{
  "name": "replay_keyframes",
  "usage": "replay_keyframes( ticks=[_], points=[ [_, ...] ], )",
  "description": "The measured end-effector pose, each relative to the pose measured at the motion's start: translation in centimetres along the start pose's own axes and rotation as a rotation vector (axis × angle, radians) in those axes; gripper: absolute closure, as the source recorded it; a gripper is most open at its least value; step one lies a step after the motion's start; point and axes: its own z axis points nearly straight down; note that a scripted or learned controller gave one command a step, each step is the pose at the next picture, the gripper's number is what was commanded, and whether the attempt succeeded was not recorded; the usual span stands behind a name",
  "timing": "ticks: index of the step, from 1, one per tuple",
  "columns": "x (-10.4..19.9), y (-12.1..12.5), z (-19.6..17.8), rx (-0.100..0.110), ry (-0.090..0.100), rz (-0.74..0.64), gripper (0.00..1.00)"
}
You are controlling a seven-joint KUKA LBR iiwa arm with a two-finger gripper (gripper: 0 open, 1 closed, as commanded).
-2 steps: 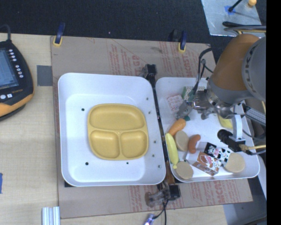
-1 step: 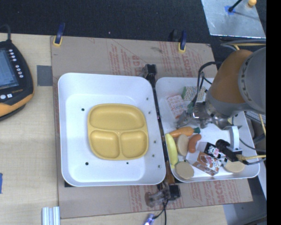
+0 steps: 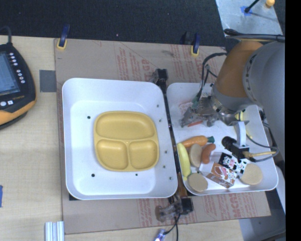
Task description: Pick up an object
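My gripper (image 3: pixel 190 118) hangs over the far left part of the right bin (image 3: pixel 183 92), its dark fingers pointing left and down. Nothing shows between them. Just in front of it lies a pile of toy food: an orange carrot (image 3: pixel 194 140), a yellow banana (image 3: pixel 183 158), a brown sausage (image 3: pixel 207 152), a tan round slice (image 3: pixel 197 183), a second round slice (image 3: pixel 252 174) and a printed packet (image 3: pixel 224 171). The gripper sits a little behind the carrot, apart from it.
The left bin (image 3: pixel 75 134) holds a yellow three-compartment plate (image 3: pixel 126 139). A teach pendant (image 3: pixel 7 84) lies on the bench at far left. The grey arm (image 3: pixel 266 79) with its orange band covers the right bin's far right. Clamps hold the cardboard's back edge.
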Motion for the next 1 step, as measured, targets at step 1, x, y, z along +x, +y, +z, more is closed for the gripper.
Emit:
replay_keyframes(
  ticks=[1],
  points=[
    [-0.71, 3.73, -0.03, -0.001, 0.0, 0.0, 0.0]
  ],
)
